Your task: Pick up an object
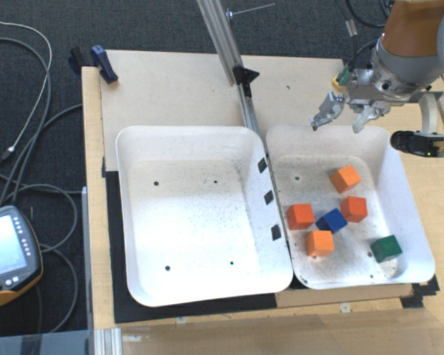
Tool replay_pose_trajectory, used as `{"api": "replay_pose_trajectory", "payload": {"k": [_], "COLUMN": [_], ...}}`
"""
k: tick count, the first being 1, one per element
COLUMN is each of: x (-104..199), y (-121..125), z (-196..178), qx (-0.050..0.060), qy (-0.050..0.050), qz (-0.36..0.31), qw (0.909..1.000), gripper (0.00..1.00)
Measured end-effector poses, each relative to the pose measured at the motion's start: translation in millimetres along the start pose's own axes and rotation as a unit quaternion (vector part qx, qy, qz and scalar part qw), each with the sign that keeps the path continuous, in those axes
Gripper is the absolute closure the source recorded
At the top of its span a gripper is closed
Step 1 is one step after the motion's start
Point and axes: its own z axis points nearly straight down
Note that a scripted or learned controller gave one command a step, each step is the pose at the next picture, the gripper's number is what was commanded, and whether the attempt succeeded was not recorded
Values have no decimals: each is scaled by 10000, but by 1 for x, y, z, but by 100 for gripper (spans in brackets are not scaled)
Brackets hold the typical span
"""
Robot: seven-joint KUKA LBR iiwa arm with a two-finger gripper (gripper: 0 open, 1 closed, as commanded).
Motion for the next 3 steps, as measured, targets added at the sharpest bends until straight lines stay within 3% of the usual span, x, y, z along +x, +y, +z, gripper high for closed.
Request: {"api": "replay_pose_trajectory", "payload": {"k": [1,2,3], "x": [-59,-96,-82], "y": [-11,-37,-87], "z": [89,177,173], "qx": [45,40,20], "qy": [-2,-5,5], "qz": [28,26,12], "qw": [10000,10000,10000], "gripper": [0,0,0]}}
